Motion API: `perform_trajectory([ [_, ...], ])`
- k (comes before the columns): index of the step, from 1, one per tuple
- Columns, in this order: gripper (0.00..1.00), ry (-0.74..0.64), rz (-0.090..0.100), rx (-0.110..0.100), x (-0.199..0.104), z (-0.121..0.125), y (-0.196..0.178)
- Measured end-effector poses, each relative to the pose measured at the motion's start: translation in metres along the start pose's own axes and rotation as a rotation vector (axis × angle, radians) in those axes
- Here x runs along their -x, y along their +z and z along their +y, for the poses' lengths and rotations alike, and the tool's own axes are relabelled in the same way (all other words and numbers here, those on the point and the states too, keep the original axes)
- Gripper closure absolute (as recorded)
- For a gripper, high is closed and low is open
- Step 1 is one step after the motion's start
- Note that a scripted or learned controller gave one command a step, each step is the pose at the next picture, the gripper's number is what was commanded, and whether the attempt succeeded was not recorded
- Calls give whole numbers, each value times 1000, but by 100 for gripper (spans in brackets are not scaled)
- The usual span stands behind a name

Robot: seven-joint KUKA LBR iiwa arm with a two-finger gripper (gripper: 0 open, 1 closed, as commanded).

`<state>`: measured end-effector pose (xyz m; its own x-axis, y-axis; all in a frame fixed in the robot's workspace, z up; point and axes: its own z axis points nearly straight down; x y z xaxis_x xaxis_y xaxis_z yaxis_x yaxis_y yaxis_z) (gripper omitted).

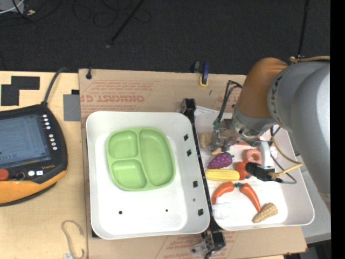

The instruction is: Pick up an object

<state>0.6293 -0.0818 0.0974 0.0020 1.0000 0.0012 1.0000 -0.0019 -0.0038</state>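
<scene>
Camera view from above the counter [64, 198] and I'm reaching in from the right, my grey arm [302, 107] and its orange band [261, 90] hanging over the far half of the right bin [302, 209]. My jaws [221, 140] sit low near that bin's far left corner, just above the purple grapes [220, 159], and whether they're spread or pressed together I cannot tell, too dark and small down there. Nothing visibly pinched between them. Toy food is crowded along the right bin's left side: a yellow corn cob [222, 175] lies crosswise just nearer than the grapes, an orange carrot [222, 190] slants below it, a red chili pepper [250, 195] sits beside the carrot, and a tan cone-shaped piece [264, 212] rests toward the near edge. A pink piece [252, 155] lies right of the grapes, close to my wrist. Over in the left bin [108, 220], a green divided tray [140, 158] sits in the middle. At the counter's left edge rests the control pendant [29, 152] with its orange rim
</scene>
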Motion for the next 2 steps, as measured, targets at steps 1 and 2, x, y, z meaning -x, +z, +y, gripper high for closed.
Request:
perform_trajectory([
  [1, 100, 6, -1, 7, 7, -5, -61],
  [2, 100, 0, -1, 7, 10, -2, -124],
])
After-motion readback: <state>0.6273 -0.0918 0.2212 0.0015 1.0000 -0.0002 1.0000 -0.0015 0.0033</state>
